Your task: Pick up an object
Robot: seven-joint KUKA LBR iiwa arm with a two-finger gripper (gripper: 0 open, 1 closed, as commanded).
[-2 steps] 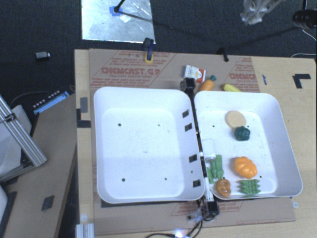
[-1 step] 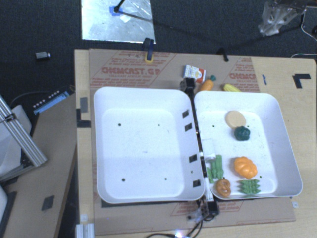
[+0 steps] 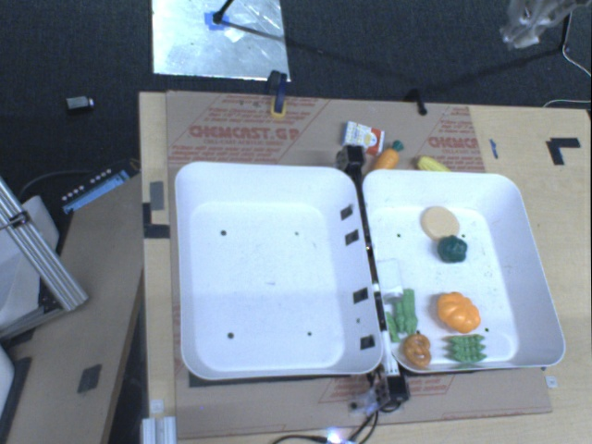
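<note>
The right bin (image 3: 527, 248) holds several toy foods. A tan round disc (image 3: 440, 221) lies beside a dark green lump (image 3: 452, 249) near the bin's middle. Toward the front lie an orange pumpkin-like piece (image 3: 458, 312), a green bean bundle (image 3: 401, 315), a brown pretzel-like piece (image 3: 416, 350) and a green pea pod (image 3: 464, 348). My gripper (image 3: 532, 15) hangs blurred at the top right of the view, over the dark floor, well away from the bins and from every object.
The left bin (image 3: 194, 248) sits beside the right one. Behind the bins on the cardboard lie a carrot (image 3: 386, 158), a yellow piece (image 3: 431, 165) and a small white packet (image 3: 362, 136). A shiny metal plate (image 3: 185, 26) lies on the floor at the back.
</note>
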